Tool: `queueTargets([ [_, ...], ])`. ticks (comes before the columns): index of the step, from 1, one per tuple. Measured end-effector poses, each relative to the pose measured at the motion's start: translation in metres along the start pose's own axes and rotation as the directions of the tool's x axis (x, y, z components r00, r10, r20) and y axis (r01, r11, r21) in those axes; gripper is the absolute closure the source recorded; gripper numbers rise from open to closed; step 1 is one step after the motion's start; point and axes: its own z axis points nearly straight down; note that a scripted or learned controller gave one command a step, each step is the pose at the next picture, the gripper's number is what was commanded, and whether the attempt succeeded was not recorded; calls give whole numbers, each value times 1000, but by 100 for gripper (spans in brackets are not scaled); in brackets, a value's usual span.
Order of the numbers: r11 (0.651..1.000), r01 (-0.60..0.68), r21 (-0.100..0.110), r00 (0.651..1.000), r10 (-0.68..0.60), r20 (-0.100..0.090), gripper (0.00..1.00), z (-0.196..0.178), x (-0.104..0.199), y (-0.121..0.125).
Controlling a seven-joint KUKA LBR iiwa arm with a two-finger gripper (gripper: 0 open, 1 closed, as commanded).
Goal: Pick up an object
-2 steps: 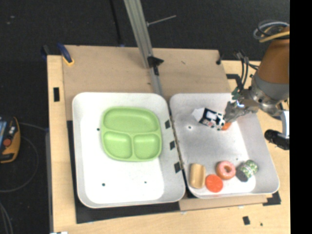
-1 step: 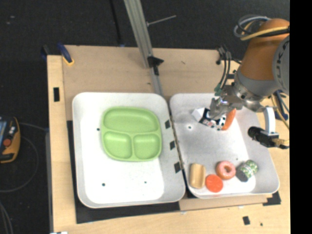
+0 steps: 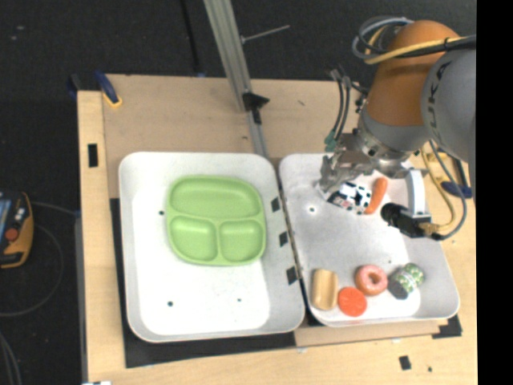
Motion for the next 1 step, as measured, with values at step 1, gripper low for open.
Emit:
queueTargets([
  [1,1000,-1,2,1000,1,0,100,3,61,3],
])
